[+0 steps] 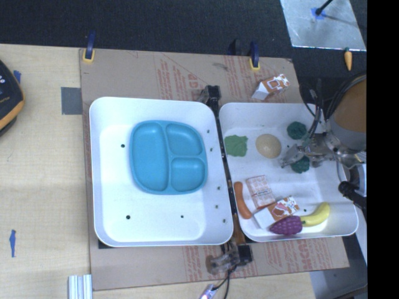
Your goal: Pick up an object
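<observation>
my tool [298, 161] sits low over a dark green toy [301, 165] near the right bin's [324, 230] right wall; i cannot tell its grip. bare floor lies left of it.

**Two bins side by side on the bench**

The left bin [100, 167] holds a divided plate [168, 156] near its centre. In the right bin [249, 108], a leafy piece [235, 145] lies at 9 o'clock of a round ball [269, 146]. The hand [298, 159] sits at 3 o'clock of the ball. Toward 6 o'clock lie a sausage [242, 201], a packet [259, 190], grapes [286, 225] and a banana [317, 216]. A carton [271, 86] lies on the bench [37, 185] behind the right bin.
</observation>
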